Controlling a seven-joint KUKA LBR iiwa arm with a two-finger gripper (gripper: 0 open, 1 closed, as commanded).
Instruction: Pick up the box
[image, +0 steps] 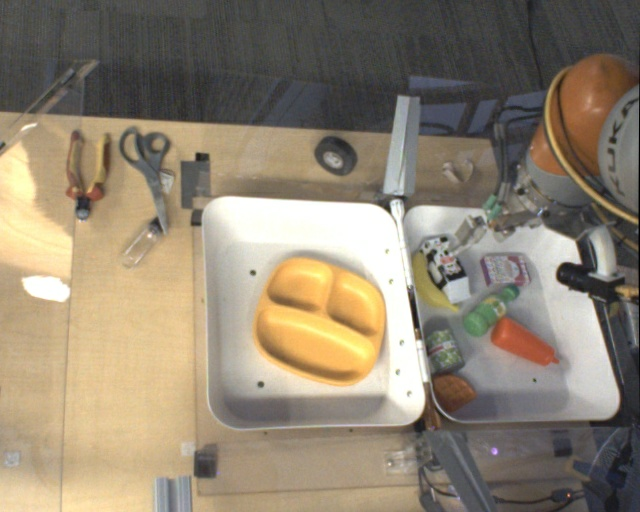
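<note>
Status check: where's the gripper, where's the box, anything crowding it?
Gripper over right bin's back edge, holding nothing visible. Box lies just below it, in the bin's left part. Banana and green bottle crowd it.

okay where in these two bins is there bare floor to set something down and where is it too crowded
Left bin: bare floor rings the yellow bread-shaped toy, widest along its left side. Right bin: free floor sits in front of the orange carrot, toward the near right corner. Crowded: its left half, with the banana, box, green bottle and can.
</note>
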